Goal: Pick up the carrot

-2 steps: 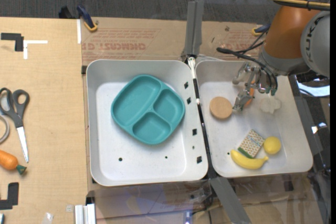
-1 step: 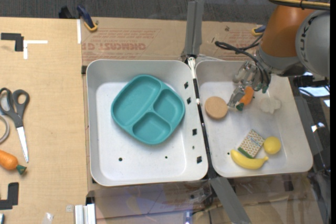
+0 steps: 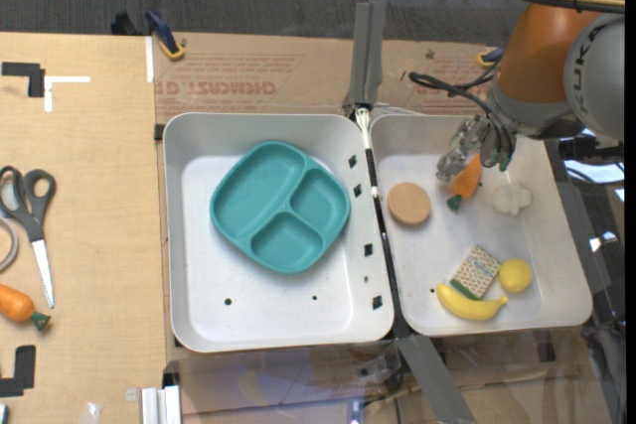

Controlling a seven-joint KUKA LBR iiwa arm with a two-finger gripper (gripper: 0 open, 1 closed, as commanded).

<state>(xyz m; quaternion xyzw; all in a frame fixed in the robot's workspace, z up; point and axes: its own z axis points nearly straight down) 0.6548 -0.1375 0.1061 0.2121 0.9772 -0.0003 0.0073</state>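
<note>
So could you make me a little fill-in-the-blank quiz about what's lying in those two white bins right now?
1. The teal divided plate lies in the ____ bin.
2. The banana lies in the right bin beside a yellow ____.
3. The gripper is at an orange ____ in the right bin.
4. The round tan disc lies to the ____ of the carrot.

Missing words: left; lemon; carrot; left
</note>
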